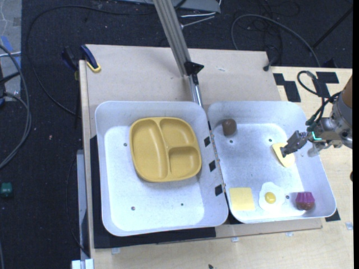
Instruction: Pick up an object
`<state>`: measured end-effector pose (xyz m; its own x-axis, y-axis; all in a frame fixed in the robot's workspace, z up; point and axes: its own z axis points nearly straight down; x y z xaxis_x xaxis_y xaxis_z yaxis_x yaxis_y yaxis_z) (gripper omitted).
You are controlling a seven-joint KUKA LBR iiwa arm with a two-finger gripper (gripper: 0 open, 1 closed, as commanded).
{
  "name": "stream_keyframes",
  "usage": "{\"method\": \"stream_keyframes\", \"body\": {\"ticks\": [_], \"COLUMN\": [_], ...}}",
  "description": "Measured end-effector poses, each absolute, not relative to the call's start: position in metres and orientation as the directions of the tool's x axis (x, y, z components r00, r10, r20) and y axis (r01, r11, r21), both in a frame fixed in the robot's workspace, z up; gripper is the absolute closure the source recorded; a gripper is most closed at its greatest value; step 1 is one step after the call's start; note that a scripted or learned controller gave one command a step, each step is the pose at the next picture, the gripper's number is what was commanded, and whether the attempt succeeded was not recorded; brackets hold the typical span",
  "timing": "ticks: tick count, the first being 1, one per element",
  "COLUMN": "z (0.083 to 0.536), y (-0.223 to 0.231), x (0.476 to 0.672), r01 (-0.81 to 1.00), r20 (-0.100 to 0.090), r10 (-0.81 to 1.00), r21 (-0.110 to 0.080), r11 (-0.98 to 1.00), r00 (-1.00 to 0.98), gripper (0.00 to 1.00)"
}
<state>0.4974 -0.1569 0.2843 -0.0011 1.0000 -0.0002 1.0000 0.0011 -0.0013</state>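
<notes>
Tool [295,143] is over the right bin [252,112], near its right wall, arm coming in from the right edge. Can't tell whether the tool is wide, narrow or holding anything: the tip is small and dark against the bin floor.

Closest thing to it: a yellow wedge-shaped piece [282,155], lying on the bin floor just below and left of the tool tip, touching or almost touching it (can't tell which from this angle).

Rest of the right bin:
- brown round lump [229,127] near the top left corner, well apart from the tool
- flat yellow square [242,198] along the front edge
- fried egg toy [270,196] just right of the square
- dark magenta piece [304,200] in the front right corner

Left bin [112,150] carries a yellow divided plate [165,149], three compartments, sitting flat toward the upper middle.

Both bins sit side by side on the tan worktop [140,72].
</notes>
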Motion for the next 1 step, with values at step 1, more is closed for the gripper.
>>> {"method": "stream_keyframes", "body": {"ticks": [1], "z": [0.2848], "y": [-0.1569], "x": [0.4977], "r01": [1.000], "r20": [0.000], "r10": [1.000], "r21": [0.000], "r11": [0.001], "r00": [-0.001], "gripper": [0.00]}}
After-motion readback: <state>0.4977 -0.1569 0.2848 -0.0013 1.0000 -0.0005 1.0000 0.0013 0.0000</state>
